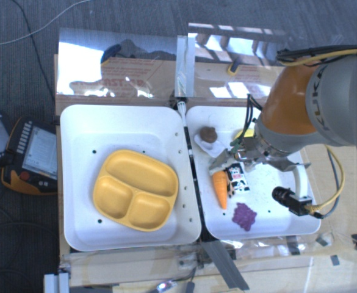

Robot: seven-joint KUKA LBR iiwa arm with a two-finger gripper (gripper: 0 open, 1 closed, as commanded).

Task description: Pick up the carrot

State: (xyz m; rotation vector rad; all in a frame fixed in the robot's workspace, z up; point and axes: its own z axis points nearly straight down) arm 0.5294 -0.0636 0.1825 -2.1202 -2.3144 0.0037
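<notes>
The orange carrot (pixel 219 189) lies in the right bin (pixel 288 224), close to its left wall, with the tip pointing toward the front. My gripper (pixel 228 160) hangs just above the carrot's thick end, low over the bin floor. The grey arm with its orange band (pixel 291 102) comes in from the right and covers the bin's back right part. Nothing visibly sits in the gripper.
A black-and-white patterned item (pixel 237 179) lies right beside the carrot, with a purple bunch of grapes (pixel 244 216) in front and a brown lump (pixel 208 134) behind. A yellow divided plate (pixel 135 189) sits in the left bin (pixel 80 133). A black cable fitting (pixel 288 200) hangs over the right bin.
</notes>
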